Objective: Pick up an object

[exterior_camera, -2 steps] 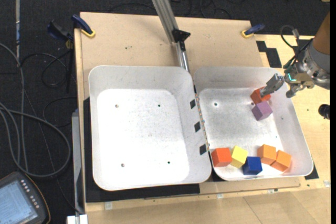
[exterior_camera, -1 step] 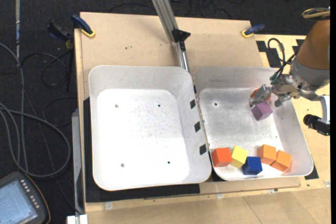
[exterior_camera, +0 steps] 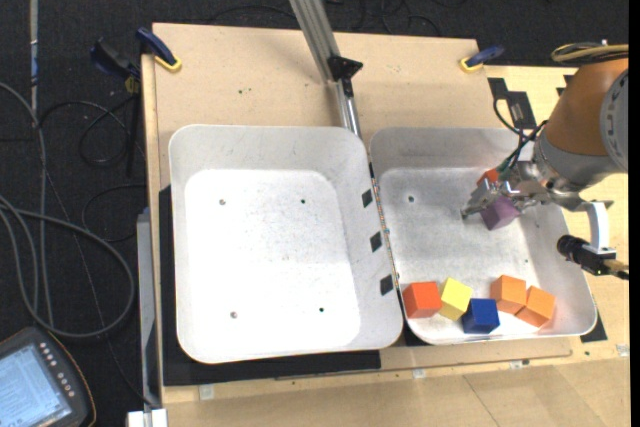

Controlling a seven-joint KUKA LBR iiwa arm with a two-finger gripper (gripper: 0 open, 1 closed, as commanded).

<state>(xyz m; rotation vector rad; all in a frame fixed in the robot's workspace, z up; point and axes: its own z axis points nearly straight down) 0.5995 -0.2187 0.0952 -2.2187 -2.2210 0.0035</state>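
Observation:
In the right bin (exterior_camera: 430,185), a small purple block (exterior_camera: 502,213) sits between the grey fingers of my gripper (exterior_camera: 490,211), near the bin's right side. The gripper is shut on it, and one finger (exterior_camera: 474,208) pokes out to the block's left. The grey arm with its orange band (exterior_camera: 585,110) comes in from the right edge above the bin. A small red patch (exterior_camera: 489,178) shows just above the gripper; I cannot tell what it is.
Along the right bin's front wall lie an orange block (exterior_camera: 422,298), a yellow block (exterior_camera: 456,298), a blue block (exterior_camera: 482,315) and two more orange blocks (exterior_camera: 511,292) (exterior_camera: 538,306). The left bin (exterior_camera: 200,155) adjoins it. A slanted metal pole (exterior_camera: 310,5) crosses behind the bins.

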